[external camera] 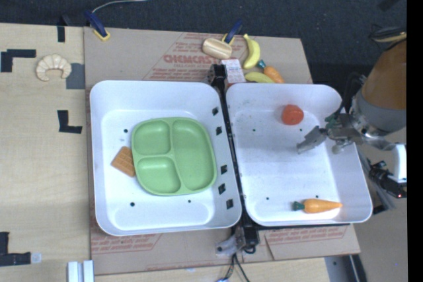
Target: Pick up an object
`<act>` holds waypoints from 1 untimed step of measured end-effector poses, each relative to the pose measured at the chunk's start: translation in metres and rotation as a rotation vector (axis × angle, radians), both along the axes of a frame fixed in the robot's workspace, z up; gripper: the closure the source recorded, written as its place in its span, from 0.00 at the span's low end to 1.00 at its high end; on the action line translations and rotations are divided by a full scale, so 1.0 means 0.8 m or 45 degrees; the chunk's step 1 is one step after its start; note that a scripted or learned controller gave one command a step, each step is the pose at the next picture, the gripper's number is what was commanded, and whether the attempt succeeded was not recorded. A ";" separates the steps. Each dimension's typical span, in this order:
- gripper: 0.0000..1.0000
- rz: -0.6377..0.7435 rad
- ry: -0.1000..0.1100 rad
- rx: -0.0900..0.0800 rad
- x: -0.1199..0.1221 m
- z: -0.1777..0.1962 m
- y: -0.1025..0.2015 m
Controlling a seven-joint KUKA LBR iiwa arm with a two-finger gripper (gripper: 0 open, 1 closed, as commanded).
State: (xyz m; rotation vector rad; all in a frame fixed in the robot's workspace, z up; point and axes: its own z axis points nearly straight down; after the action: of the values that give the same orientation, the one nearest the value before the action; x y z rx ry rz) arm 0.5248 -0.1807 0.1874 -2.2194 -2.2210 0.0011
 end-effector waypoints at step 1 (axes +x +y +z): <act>0.00 0.002 0.000 0.000 0.138 -0.044 0.028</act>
State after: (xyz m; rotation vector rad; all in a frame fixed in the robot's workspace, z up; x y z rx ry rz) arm 0.6353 -0.1585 0.1522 -2.2176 -2.2226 0.0015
